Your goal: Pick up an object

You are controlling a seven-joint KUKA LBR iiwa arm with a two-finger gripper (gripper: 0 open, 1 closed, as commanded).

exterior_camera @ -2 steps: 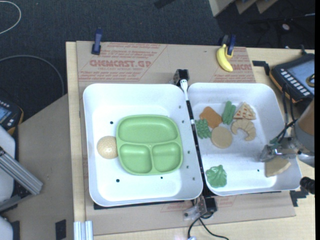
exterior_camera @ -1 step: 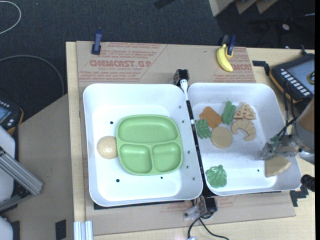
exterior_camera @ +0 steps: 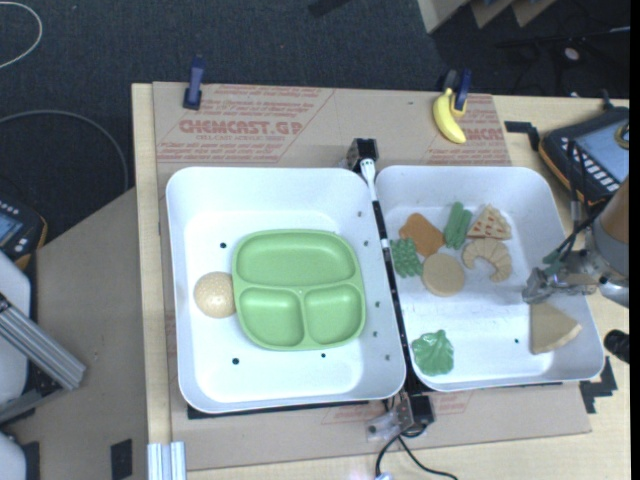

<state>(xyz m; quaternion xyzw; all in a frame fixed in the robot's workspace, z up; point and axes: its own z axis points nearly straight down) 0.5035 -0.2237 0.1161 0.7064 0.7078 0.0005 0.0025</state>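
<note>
At the right edge of the frame the hand (exterior_camera: pixel 540 286) sits low over the right bin (exterior_camera: pixel 500 363), near its right wall; whether it is spread or pressed together cannot be told. Just below it lies a tan wedge-shaped toy slice (exterior_camera: pixel 552 328), close to the hand. Toward the bin's upper middle cluster a croissant (exterior_camera: pixel 486 257), a cracker-like triangle (exterior_camera: pixel 490 223), a round tan biscuit (exterior_camera: pixel 443 274), an orange piece (exterior_camera: pixel 422 234), a green pod (exterior_camera: pixel 458 224) and a green leafy piece (exterior_camera: pixel 405 258). Another leafy green toy (exterior_camera: pixel 433 352) lies at the bin's lower left. The left bin (exterior_camera: pixel 200 368) holds a green divided plate (exterior_camera: pixel 298 288) with a beige ball (exterior_camera: pixel 214 294) touching its left side. A toy banana (exterior_camera: pixel 449 118) rests on the bench (exterior_camera: pixel 300 118) above the right bin.
</note>
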